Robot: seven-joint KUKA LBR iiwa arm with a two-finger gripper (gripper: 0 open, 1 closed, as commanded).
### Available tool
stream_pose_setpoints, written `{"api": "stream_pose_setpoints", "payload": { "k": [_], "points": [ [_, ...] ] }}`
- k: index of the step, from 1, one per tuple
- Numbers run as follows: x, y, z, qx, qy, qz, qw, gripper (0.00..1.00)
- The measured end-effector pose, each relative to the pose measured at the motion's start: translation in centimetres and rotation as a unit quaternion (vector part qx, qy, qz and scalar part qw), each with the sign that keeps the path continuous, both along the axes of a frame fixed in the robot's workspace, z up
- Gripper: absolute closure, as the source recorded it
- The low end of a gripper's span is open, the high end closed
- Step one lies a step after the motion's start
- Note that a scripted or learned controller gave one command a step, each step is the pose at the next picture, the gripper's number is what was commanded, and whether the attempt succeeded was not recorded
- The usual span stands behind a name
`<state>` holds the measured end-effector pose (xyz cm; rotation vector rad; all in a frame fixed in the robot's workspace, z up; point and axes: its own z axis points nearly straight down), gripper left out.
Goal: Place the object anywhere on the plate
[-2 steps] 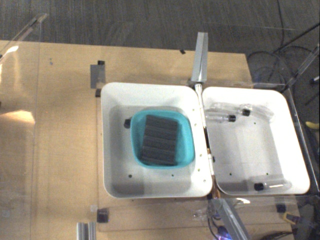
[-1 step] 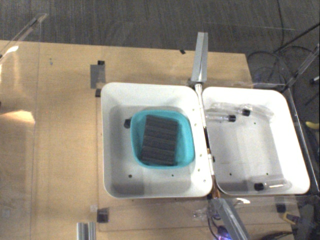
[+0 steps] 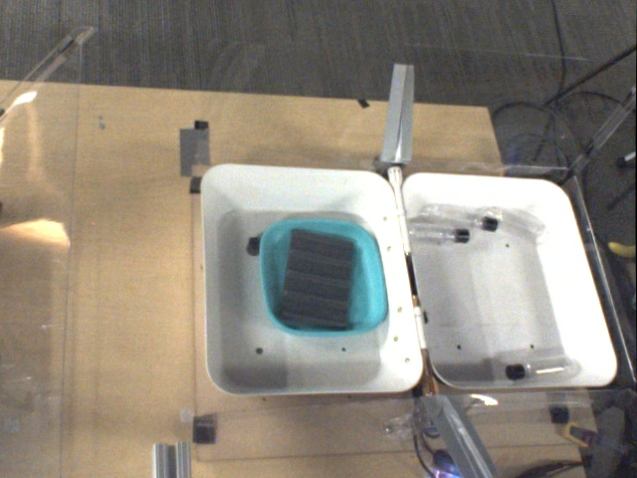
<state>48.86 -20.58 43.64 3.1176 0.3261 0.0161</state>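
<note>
Lying on the plate already: ribbed block sits far from the arm's side

Whether the gripper is released, clenched or grasping anything cannot be told from this view. By the rig, the arm reaches in from the right of the teal plate (image 3: 271,267), so any approach would cross the right bin (image 3: 498,307) first. That bin stands just right of the plate's bin. It holds a clear tube with a dark cap (image 3: 453,235) along its far side and another capped tube (image 3: 537,369) near its close edge, both well apart from the plate.

The task's thing reads as the dark ribbed block (image 3: 318,277). It lies flat on the plate, roughly centred, inside the left bin (image 3: 214,297). Its long axis runs from the plate's far rim toward its near rim, tilted slightly. Its ribs run crosswise, toward the arm's side. No edge of the block overhangs the plate's rim as far as can be seen.

Judged from this layout, the placing looks done. The block lies to the left of wherever the arm enters, and the plate bears it fully.
</note>
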Motion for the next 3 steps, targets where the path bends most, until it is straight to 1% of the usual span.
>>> {"api": "stream_pose_setpoints", "payload": {
  "k": [3],
  "points": [
    [0.0, 0.01, -0.02, 0.0, 0.001, 0.001, 1.0, 0.0]
  ]
}}
